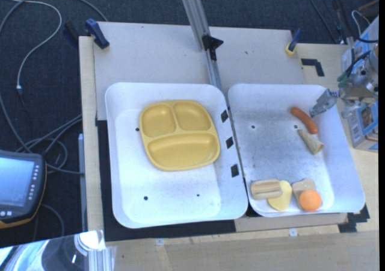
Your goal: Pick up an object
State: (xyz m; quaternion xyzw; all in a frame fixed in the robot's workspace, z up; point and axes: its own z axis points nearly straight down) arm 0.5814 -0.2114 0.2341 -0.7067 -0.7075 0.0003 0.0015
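Observation:
In the right bin (271, 143) lie several toy foods. An orange-red sausage (304, 119) sits near the far right, with a beige wedge (311, 141) just below it. Along the front wall are a tan bread roll (266, 189), a yellow slice (280, 199), a beige block (302, 186) and an orange (310, 200). My gripper (323, 104) hangs over the bin's right rim, just up and right of the sausage, with nothing seen in it.
The left bin (174, 203) holds a yellow divided plate (179, 134). A metal post (195, 5) rises from the back, between the bins. Blue clamps (96, 32) grip the bench's far corners. Cables and a pendant (18, 185) lie off the bench to the left.

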